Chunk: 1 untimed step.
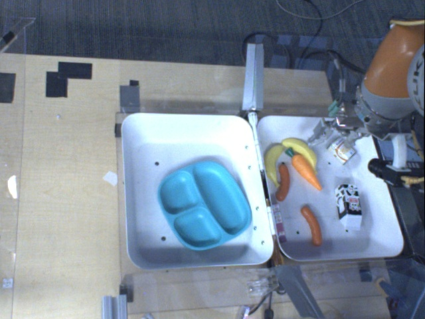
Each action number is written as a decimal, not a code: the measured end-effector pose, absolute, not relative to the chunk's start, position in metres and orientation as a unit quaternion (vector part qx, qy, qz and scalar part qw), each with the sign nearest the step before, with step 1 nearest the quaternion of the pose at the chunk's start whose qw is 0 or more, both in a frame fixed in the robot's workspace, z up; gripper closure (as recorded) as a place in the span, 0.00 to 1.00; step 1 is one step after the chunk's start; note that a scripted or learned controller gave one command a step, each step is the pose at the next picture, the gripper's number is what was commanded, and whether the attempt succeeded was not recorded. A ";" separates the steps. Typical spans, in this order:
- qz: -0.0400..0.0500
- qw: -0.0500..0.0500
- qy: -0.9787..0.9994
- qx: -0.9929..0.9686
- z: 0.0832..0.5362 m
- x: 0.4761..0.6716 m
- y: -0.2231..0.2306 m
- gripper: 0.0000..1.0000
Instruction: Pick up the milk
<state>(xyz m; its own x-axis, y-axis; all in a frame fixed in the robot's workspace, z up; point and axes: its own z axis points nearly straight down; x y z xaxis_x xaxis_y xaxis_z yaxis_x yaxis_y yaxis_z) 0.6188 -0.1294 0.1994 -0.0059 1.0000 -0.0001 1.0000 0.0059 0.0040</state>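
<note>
Milk [348,207] is lying in the right bin [392,248], toward its right side, well apart from the gripper [337,133]. No writing on the carton is readable; the print is too small to make out. The carton is showing as a small white box with black cow-type patches on its upper part and a plain white lower part.

The gripper is hovering over the bin's upper area, above and slightly left of the milk. Whether it is open or closed cannot be told; nothing is showing between its tips.

Sharing the right bin: a banana [282,153] is curving along the upper left, a carrot [306,169] is lying just beside it at a slant, one sausage [283,181] is resting near the left wall, and a second sausage [311,224] is lying lower down, left of the milk. Nothing is touching or covering the milk.

The left bin [143,244] is holding a blue divided plate [204,204].
</note>
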 end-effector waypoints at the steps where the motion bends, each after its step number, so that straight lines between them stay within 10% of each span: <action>1: 0.001 0.002 0.691 0.722 0.150 0.588 -0.168 0.00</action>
